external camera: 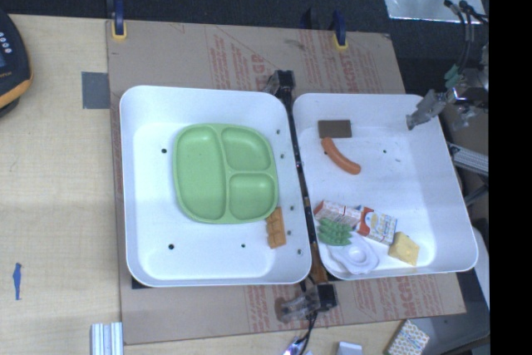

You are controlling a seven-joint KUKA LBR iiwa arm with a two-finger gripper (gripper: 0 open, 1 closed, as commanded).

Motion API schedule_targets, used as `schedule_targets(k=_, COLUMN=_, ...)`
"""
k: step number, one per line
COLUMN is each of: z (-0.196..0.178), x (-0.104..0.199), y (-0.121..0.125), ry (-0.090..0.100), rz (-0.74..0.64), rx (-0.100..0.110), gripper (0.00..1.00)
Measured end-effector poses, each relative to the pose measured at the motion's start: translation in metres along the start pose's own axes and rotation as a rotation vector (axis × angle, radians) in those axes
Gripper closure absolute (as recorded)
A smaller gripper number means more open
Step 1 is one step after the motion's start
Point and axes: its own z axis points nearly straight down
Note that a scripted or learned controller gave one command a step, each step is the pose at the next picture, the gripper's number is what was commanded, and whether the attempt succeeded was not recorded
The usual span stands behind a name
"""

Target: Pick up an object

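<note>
From my console, little of the arm is showing: at the right edge its wrist end is appearing as a cluster of grey and silvery metal parts with a small teal spot, the grey pincer (422, 114) jutting out as a dull angular piece, and thin dark cables are looping above it

One camera hangs above the surface (58, 179), looking down at a slant from some way off, taking in both white bins (133, 179) side by side.
</note>
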Motion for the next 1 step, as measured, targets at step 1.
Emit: schedule_targets(k=1, z=0.0997, x=0.0482, y=-0.0011, ry=0.004, rz=-0.004, rx=0.009, gripper=0.0)
